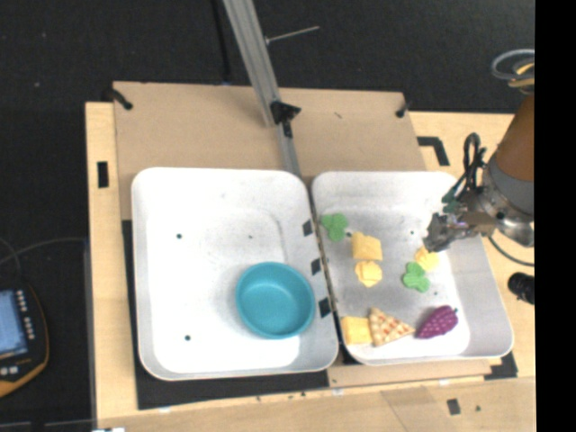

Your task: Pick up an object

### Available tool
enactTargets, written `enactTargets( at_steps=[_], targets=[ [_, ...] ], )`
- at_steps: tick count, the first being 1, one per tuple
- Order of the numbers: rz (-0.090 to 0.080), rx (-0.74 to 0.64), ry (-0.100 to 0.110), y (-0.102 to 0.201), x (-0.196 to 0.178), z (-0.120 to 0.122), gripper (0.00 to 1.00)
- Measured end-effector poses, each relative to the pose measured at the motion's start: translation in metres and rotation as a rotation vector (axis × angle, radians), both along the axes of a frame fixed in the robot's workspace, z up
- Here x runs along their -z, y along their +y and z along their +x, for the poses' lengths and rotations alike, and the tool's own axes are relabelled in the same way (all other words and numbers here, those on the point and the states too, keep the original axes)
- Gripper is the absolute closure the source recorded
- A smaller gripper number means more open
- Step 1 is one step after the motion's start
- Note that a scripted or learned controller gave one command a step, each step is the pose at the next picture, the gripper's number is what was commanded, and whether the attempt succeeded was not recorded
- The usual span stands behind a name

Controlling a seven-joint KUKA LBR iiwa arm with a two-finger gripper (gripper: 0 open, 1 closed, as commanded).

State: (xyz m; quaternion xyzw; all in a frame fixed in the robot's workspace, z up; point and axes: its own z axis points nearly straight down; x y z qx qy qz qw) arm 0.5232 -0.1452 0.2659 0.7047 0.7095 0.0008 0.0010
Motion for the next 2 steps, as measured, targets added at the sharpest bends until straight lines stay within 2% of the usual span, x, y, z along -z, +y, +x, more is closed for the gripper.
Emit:
enactTargets(
  at_steps=[2],
  targets=[
    [0.002,-0.001,0.003,0.112,0.026,0.021,1.00]
  ],
)
